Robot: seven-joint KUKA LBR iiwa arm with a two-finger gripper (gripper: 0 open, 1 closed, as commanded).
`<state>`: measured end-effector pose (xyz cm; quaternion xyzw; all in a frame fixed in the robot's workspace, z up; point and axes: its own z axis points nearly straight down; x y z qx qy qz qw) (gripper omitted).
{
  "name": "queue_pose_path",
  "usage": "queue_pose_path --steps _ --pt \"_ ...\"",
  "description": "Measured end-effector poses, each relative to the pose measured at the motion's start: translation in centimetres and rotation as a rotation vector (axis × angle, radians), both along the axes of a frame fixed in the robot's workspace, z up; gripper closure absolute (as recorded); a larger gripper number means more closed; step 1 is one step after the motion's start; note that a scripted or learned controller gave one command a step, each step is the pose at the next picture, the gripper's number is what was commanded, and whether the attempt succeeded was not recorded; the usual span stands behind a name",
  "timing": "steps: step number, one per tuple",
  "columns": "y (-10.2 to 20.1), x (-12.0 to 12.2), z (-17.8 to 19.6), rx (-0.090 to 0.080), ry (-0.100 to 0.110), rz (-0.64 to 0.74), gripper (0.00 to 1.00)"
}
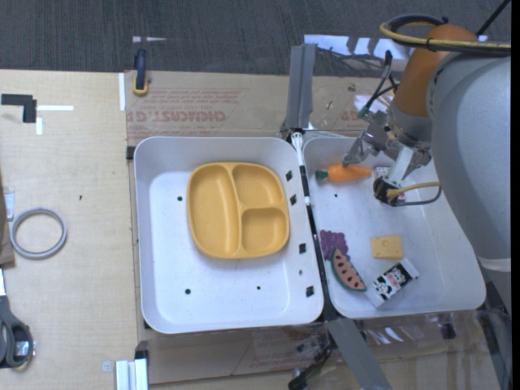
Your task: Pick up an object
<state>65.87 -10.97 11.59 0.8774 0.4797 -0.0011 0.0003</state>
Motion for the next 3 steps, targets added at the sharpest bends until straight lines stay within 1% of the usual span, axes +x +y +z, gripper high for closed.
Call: queue_pose_path --steps 1,2,3 --pt "-3.3 0.2 -1.7 0.003 -0.002 -0.135 0.00" --pt "-8.9 -0.5 -1.6 0.000 -0.013 -0.137 0.00" --pt "-10.5 -0.9 8.2 -0.001 -0.001 0.253 0.00"
